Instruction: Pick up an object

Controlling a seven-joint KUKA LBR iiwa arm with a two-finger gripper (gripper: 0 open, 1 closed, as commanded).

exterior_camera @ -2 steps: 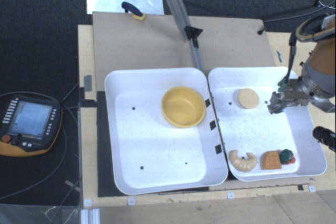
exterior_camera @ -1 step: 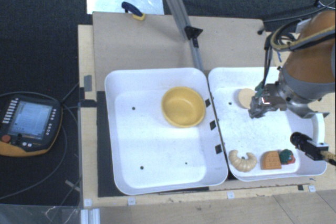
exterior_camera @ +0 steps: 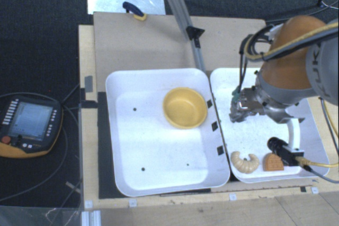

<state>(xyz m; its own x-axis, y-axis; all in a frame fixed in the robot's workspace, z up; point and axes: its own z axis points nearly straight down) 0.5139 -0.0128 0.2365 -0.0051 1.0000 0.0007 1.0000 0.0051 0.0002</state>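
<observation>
We cannot tell how the metal gripper is set, and we think the small curled cream croissant toy in the right white bin looks light; grab its middle.

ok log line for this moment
gripper: over right bin | yellow bowl: left bin | croissant, cracker: right bin

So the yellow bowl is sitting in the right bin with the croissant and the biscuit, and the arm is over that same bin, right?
Not quite. The camera view shows the yellow bowl in the left bin, alone. The croissant and the biscuit do lie in the right bin, near its front edge, and the arm's gripper is over that bin.
</observation>
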